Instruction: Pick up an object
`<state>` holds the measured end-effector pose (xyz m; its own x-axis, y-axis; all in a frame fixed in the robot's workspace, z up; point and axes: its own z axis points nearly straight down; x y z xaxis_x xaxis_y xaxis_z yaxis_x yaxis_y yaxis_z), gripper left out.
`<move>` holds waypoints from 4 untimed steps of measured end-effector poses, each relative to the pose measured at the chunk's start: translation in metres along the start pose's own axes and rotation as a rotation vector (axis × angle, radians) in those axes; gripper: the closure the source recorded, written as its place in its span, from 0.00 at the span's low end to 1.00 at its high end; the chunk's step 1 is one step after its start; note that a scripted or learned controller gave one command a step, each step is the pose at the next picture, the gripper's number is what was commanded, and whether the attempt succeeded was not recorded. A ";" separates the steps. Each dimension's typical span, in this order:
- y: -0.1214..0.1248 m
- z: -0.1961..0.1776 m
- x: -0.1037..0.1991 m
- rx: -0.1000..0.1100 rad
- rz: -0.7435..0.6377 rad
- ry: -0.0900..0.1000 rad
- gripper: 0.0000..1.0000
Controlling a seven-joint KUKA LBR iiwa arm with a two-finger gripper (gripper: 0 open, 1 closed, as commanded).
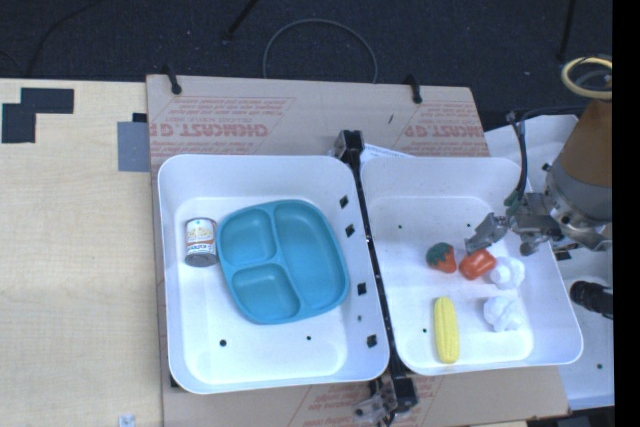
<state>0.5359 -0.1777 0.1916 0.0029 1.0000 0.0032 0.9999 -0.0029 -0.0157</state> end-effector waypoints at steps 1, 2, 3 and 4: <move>0.003 -0.008 0.000 -0.013 -0.003 -0.002 0.00; -0.003 0.037 0.000 -0.009 -0.003 -0.001 0.00; 0.001 0.080 0.007 -0.013 -0.003 -0.001 0.00; 0.001 0.104 0.008 -0.013 -0.001 -0.002 0.00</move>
<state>0.5357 -0.1695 0.0875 0.0021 1.0000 0.0012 1.0000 -0.0020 -0.0031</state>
